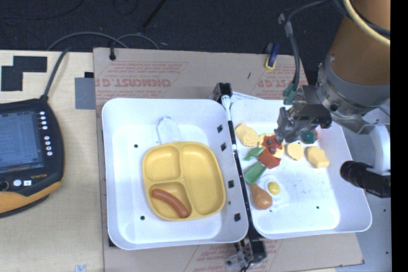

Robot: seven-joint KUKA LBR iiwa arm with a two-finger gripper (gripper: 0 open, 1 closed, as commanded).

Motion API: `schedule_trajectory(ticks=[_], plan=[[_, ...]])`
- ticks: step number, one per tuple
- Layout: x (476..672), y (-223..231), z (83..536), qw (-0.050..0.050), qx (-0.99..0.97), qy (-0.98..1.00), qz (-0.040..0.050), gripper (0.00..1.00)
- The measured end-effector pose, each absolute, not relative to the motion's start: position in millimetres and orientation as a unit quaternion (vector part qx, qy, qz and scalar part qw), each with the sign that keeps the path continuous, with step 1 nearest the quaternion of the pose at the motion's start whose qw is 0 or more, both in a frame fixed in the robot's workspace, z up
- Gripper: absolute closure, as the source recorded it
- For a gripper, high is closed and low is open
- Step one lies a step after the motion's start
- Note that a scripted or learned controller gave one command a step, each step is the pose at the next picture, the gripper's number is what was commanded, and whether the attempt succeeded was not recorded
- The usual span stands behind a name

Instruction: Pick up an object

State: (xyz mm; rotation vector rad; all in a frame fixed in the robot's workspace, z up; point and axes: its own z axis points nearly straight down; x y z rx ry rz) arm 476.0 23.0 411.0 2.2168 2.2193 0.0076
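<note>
Red toy food (273, 156), gripper (285, 132) just above, touching unclear

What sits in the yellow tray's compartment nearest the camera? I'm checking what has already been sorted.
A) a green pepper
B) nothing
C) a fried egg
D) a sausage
D: a sausage lies in the near compartment of the tray, which sits in the left bin; the egg lies in the right bin.
</note>
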Motion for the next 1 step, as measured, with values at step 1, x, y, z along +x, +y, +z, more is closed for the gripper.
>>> schedule_trajectory(ticks=[1], plan=[[476.1, 82.2, 446.0, 0.000, 0.705, 0.709, 0.0008, 1.00]])
